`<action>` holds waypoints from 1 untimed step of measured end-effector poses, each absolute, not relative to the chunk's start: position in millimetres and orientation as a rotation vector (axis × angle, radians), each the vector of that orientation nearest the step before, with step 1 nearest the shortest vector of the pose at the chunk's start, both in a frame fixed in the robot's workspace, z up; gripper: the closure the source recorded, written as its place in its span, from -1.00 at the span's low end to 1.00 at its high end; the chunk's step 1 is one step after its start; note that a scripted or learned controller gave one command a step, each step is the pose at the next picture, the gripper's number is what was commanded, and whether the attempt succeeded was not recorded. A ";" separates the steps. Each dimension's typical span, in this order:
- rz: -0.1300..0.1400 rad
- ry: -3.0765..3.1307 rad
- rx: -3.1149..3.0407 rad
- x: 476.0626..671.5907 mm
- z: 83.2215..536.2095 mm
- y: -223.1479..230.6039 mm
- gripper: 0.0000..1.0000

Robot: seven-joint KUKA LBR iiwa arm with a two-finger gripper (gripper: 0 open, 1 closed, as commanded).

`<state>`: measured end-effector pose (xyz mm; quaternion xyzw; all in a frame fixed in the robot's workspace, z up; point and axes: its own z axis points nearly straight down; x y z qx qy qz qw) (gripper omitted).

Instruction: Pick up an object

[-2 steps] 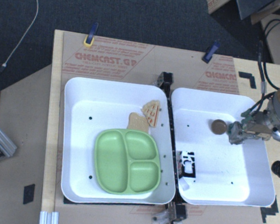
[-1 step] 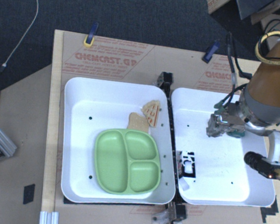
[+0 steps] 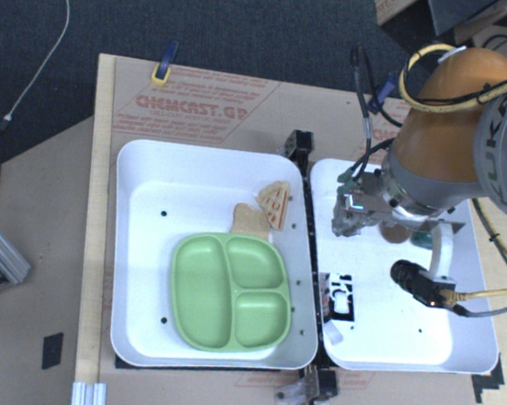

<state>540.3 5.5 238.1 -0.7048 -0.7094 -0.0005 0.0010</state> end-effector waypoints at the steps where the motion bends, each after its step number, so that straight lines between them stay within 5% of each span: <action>1: -0.002 -2.228 -2.216 555.5 222.9 57.7 1.00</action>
